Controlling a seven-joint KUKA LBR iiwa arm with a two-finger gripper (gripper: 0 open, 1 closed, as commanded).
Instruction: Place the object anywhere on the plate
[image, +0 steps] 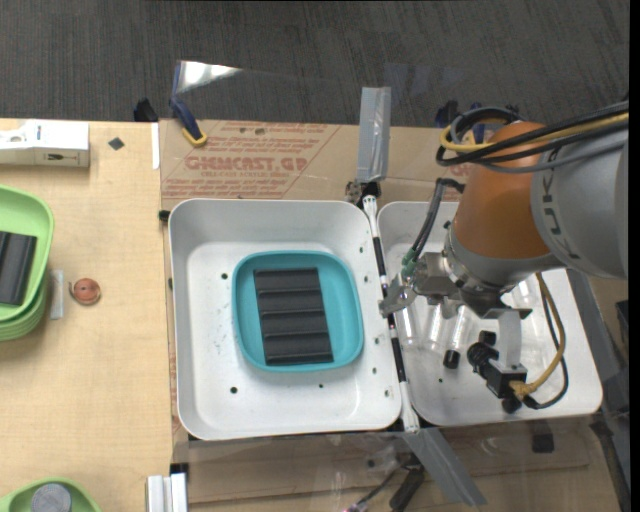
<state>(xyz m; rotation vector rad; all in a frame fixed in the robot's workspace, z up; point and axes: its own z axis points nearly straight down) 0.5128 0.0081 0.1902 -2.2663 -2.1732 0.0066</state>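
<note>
A teal square plate with rounded corners lies in the middle of the left white bin. On it rests a black ribbed rectangular object, lying flat and covering most of the plate's floor. My gripper hangs over the left part of the right white bin, just past the wall between the bins, under the grey and orange wrist. It is apart from the plate and the black object. The wrist hides much of the right bin's floor.
A green tray holding a dark item sits at the left edge, with a small copper disc beside it. A white box lies at the back left. Cardboard lies behind the bins. Black and yellow cables trail over the right bin.
</note>
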